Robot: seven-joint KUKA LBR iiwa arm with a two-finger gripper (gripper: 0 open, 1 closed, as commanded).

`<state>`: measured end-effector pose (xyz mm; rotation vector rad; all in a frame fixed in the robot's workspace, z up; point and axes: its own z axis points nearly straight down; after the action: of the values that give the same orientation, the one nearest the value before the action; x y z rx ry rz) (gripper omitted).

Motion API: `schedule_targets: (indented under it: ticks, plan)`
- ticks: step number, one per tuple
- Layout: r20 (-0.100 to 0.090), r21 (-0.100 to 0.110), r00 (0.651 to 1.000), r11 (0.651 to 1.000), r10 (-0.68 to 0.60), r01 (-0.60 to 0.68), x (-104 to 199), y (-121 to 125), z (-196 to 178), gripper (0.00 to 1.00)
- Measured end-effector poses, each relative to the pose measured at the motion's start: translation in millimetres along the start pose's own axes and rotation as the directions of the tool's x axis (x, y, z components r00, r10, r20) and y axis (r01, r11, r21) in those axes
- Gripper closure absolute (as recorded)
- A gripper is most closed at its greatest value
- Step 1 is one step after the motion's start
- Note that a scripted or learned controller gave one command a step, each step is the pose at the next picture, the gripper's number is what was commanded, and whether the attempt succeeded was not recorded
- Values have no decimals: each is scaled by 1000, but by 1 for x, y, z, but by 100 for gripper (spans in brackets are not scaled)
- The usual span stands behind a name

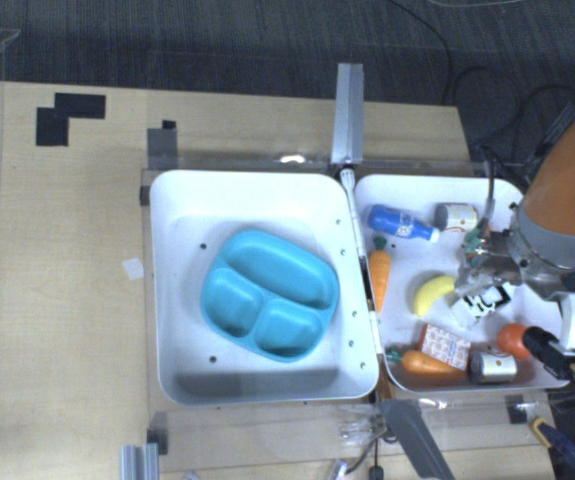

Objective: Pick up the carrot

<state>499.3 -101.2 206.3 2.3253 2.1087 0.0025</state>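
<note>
The wooden surface point(57, 298) carries two shallow white bins side by side. The left bin point(177, 268) holds a blue divided plate point(267, 293), lying near its centre and tilted toward 5 o'clock.

In the right bin point(407, 193), the carrot point(378, 280) lies along the left wall at about 9 o'clock, its thick end up and its tip pointing down toward 6 o'clock. At 11 o'clock a blue and white bottle point(399, 223) lies on its side, and a small grey can point(454, 215) sits at 12 o'clock. A yellow lemon point(431, 294) rests near the middle, well apart from the carrot. Along the bin's 6 o'clock edge lie a second orange vegetable point(429, 365), a patterned box point(444, 346) just above it, and a silver can point(493, 367) beside them. A red-orange round item point(513, 339) sits at 5 o'clock.

The pincer point(480, 290) hangs just right of the lemon, over a small black and white object point(488, 301). Whether it is released or clenched I cannot tell. The grey arm with its orange band point(572, 183) enters from 3 o'clock.
</note>
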Motion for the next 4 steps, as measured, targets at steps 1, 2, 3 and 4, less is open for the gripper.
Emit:
schedule_targets:
  ticks: [1, 2, 3, 4]
  plan:
    - [0, -1, 1000, 1000, -7, 7, -21, -8, -1, 100]
    - [2, -6, 1000, 1000, -14, 14, -20, -6, -12, 100]
    - [3, -10, 1000, 1000, -22, 22, -19, -4, -22, 100]
    - [0, 1, 1000, 1000, 14, -14, -25, 4, 30, 100]
